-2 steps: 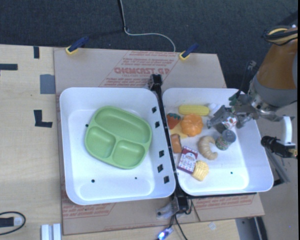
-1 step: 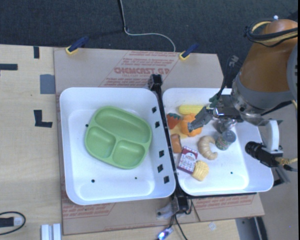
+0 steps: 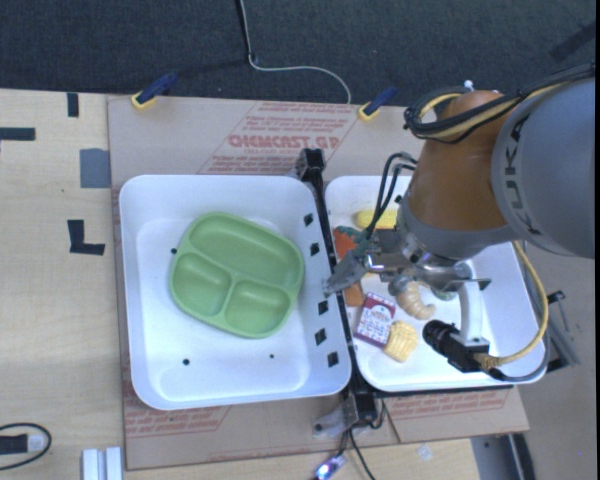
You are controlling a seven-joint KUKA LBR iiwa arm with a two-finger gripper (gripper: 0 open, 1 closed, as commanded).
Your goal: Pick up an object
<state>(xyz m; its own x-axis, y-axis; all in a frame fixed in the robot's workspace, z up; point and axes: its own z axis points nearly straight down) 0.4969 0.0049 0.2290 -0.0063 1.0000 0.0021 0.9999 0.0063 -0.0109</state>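
While the gripper [image 3: 352, 273] hangs low over the right bin [image 3: 510, 308], whether it is spread or pressed together I cannot tell. The small toys [image 3: 388, 323] lie crowded beside the divider, so it should descend straight on one piece.

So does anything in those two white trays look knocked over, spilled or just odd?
Nothing looks spilled or broken. The green divided plate lies flat but turned at an angle in the left bin. In the right bin, the toy corn cob, a small red-and-white packet and other small pieces crowd together beside the arm.
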